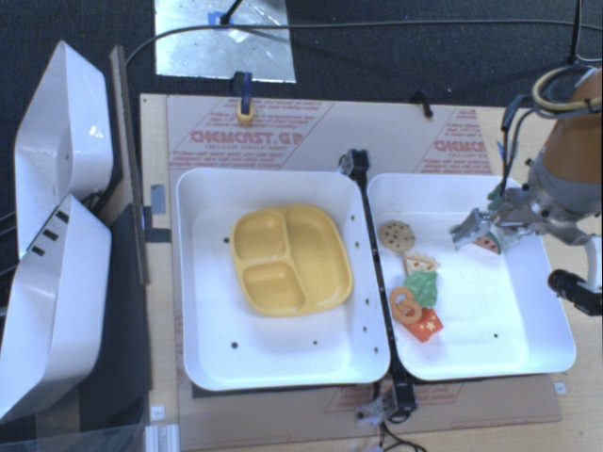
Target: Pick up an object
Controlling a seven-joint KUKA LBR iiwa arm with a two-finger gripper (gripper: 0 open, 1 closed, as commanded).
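In the right bin (pixel 528 347), my gripper (pixel 490 234) reaches in from the right over the upper middle. It is open, and a small watermelon-slice toy (pixel 487 246) lies between and just below its spread fingertips. Left of it lie a round cookie (pixel 397 235), a pizza-slice toy (pixel 420 264), a green leafy piece (pixel 426 287), an orange ring (pixel 405 305) and a red block (pixel 427 325). These form a cluster along the bin's left wall, apart from the gripper.
The left bin (pixel 207 347) holds a yellow three-section plate (pixel 290 258). A black divider (pixel 372 271) runs between the bins. White tubs (pixel 57 224) stand off the bench at left. The right bin's lower right floor lies bare.
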